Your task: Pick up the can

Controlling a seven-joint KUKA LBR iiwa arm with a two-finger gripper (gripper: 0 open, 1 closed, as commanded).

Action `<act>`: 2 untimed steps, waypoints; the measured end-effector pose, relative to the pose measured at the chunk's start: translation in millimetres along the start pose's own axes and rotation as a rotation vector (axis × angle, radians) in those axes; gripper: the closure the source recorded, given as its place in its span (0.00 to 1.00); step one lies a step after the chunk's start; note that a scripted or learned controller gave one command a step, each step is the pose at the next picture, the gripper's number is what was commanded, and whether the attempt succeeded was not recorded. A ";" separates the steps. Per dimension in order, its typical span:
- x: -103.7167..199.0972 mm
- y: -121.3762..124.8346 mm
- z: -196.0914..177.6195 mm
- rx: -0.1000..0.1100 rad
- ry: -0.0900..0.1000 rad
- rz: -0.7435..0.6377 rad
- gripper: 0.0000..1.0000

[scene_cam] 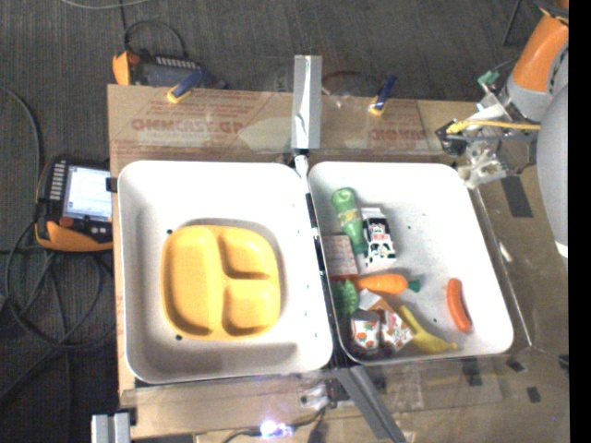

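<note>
The can (pixel 337 249), brownish and on its side, lies against the right bin's (pixel 480 247) left wall, between a green bottle (pixel 344 207) and a carrot (pixel 384 284), with a cow-print carton (pixel 377 239) just beside it. The gripper (pixel 476 155) hangs over the bin's far right corner, well apart; its state can't be made out. 1 yellow tray (pixel 222 280) sits in the left bin (pixel 138 247).

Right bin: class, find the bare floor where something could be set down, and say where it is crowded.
In the right bin, bare floor lies in the upper right, between the milk carton and the right wall, above the sausage. A smaller patch sits between carrot and sausage. The left side is crowded: green bottle, carrot, banana.
</note>
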State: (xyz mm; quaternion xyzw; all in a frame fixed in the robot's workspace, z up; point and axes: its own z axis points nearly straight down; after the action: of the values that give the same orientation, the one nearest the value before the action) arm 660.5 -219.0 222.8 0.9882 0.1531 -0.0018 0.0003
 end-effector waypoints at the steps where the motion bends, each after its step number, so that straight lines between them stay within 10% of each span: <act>1: -0.4 -0.1 -8.1 -0.001 -0.006 -0.001 1.00; 2: -0.6 -0.2 -16.4 -0.002 -0.011 -0.003 1.00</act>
State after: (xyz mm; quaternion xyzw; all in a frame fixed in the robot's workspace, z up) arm 659.9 -219.0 239.2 0.9880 0.1545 -0.0069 0.0023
